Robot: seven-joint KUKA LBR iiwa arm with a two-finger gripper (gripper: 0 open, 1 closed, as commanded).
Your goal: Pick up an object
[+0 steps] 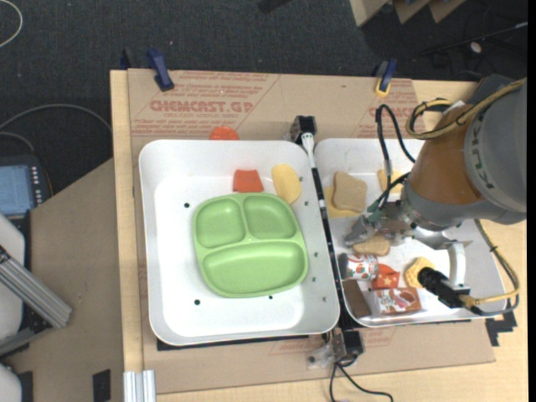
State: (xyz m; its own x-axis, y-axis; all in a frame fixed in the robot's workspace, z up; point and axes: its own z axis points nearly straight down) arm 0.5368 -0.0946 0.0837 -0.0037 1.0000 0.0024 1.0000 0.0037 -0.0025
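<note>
The pincer [374, 224] is down low in the right bin [360, 144], on its left side. I cannot tell if it is spread or pressed together. A flat tan piece [373, 246] lies just under it, on the near side, and may be touching it. A bigger tan slice [348, 193] lies just beyond it, on the far side. Nearer still are a red and white packet [362, 268] and a small red box [388, 280]. In the left bin [167, 224] sits a green plate [249, 244] with three parts. A red block [248, 180] and a yellow lump [286, 182] lie side by side just past the plate. Both bins rest on the brown bench [251, 99].
</note>
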